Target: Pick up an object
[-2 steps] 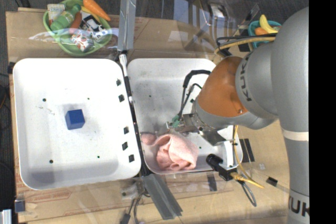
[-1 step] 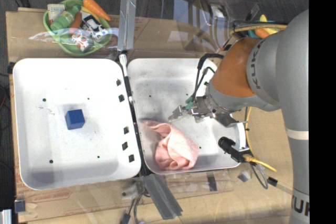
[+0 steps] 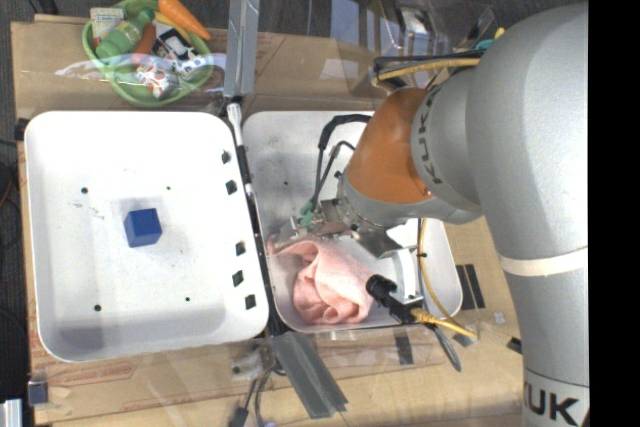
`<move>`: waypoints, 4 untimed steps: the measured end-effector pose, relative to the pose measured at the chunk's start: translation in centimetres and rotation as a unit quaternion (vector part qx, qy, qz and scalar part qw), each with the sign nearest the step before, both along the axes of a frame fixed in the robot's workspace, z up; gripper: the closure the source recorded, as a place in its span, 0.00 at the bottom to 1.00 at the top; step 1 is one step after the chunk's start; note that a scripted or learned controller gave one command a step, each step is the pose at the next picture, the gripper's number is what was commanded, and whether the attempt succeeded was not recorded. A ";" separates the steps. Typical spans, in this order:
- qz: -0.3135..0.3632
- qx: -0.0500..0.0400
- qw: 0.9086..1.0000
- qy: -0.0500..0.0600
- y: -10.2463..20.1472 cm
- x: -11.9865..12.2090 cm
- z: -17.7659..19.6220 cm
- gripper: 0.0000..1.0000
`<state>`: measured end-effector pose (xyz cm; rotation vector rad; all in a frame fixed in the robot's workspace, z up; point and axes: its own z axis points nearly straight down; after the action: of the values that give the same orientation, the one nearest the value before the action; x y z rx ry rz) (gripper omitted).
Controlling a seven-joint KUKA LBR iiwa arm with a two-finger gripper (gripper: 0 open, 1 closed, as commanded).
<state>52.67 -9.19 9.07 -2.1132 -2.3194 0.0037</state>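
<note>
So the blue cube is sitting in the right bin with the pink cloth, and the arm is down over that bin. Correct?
Not quite. The blue cube lies alone in the left bin, as the camera view shows. The rest holds: the pink cloth is in the right bin, and the arm is down over that bin.

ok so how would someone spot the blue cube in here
Find the left bin, the one away from the arm. The blue cube sits alone on its floor, left of centre. The pink cloth lies in the other bin.
</note>
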 end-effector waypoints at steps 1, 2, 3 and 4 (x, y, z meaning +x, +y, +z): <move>0.075 0.001 0.997 0.000 -2.4 -1.0 0.0 0.00; 0.076 0.001 0.997 0.001 -2.4 -0.9 1.0 1.00; 0.076 0.001 0.997 0.000 -2.4 -0.9 1.0 0.00; 0.078 0.001 0.997 0.001 -2.4 -0.9 1.9 1.00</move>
<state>51.80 -11.56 10.99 -1.9233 -2.4744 0.0040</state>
